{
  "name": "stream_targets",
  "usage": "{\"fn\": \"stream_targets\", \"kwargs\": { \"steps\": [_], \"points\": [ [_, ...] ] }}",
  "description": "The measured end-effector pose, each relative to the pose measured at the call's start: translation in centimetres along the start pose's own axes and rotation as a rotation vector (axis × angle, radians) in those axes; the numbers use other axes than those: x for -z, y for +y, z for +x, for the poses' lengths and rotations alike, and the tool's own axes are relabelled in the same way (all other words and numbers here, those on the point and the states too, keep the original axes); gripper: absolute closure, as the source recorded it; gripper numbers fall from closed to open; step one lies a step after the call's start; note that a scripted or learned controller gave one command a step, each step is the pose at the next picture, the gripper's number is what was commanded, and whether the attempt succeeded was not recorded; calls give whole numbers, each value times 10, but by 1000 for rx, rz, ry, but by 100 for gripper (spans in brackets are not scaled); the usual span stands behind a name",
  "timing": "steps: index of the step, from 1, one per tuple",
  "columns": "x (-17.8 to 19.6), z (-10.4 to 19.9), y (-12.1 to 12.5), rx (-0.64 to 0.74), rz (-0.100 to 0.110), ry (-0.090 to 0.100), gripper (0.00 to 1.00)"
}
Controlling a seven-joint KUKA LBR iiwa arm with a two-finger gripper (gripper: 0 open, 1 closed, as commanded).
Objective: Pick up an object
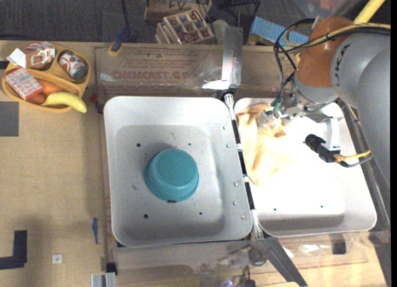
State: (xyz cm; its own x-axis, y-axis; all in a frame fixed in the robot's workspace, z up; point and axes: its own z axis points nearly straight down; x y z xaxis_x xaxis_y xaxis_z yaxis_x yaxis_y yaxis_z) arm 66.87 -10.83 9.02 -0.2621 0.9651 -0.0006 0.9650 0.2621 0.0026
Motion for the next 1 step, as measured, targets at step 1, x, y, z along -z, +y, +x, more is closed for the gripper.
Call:
{"fn": "stream_targets", "kwargs": {
  "steps": [1],
  "points": [
    [97, 27, 7, 106, -3, -3, 0]
  ]
}}
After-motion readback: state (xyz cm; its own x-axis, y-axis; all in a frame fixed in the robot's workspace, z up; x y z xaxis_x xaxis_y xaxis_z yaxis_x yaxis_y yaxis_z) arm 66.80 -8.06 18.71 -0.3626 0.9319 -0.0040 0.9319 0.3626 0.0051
